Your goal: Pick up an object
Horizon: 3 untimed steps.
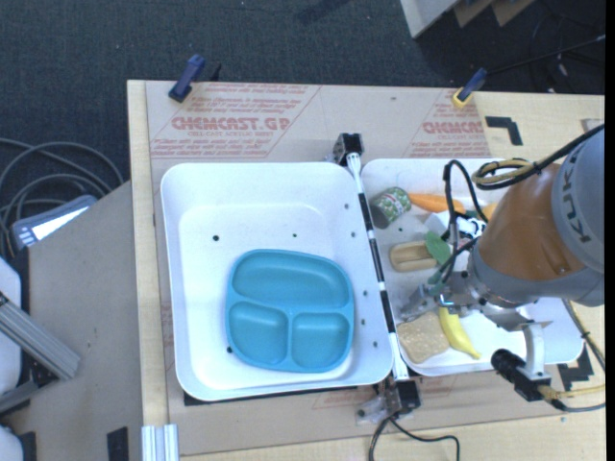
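- Two white bins side by side on a bench point(240, 128) of pale board with red print.
- In the left bin point(192, 219): a blue plate point(288, 307) with three sections, lying flat toward the near side.
- In the right bin point(408, 174): a small green-and-grey can point(391, 205) near the far left corner, just beside an orange carrot point(434, 202) that runs off under the arm.
- Nearer the middle: a tan stick-shaped piece point(408, 255), lying flat, close to the wall between the bins.
- At the near left corner: a pale brown slice of bread point(421, 338), with a yellow banana point(456, 331) touching its right edge — banana slanted, far end up under the wrist.
- Arm point(533, 229) reaching in from the right, orange band over the right bin, black cables looped above.
- Gripper point(437, 291) low over the bin, between the stick-shaped piece and the banana; a green bit point(438, 249) showing just above.
- Fingers hidden among dark parts and clutter — cannot tell how far apart, nor whether anything sits between.
- Blue clamp point(186, 78) at the far left bench corner, yellow-and-blue one point(470, 86) at the far right.
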Motion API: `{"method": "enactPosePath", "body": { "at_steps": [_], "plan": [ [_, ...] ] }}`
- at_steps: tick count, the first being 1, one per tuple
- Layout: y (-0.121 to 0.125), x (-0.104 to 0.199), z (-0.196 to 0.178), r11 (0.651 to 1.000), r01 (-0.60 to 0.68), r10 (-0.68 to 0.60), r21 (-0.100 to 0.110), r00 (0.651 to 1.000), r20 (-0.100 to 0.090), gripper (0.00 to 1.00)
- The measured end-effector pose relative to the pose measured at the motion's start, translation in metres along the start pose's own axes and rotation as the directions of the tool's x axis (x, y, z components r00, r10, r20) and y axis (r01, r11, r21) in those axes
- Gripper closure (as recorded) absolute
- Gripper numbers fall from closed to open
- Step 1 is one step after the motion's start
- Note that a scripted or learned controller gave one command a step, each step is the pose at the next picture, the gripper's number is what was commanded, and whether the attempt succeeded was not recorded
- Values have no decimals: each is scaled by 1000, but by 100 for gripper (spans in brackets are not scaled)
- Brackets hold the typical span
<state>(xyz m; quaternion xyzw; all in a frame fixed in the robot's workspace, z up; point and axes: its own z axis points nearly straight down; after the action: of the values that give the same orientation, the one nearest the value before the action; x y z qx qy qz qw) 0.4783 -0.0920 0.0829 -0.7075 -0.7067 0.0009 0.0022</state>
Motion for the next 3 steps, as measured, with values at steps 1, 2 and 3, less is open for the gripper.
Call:
{"method": "enactPosePath", "body": {
  "at_steps": [1,2,3],
  "plan": [
    [46,-1,0,1000,1,-1,-2,1000,1,0],
    [133,-37,0,1000,1,-1,3,1000,1,0],
    [133,-36,-8,1000,3,-3,4,1000,1,100]
  ]
}}
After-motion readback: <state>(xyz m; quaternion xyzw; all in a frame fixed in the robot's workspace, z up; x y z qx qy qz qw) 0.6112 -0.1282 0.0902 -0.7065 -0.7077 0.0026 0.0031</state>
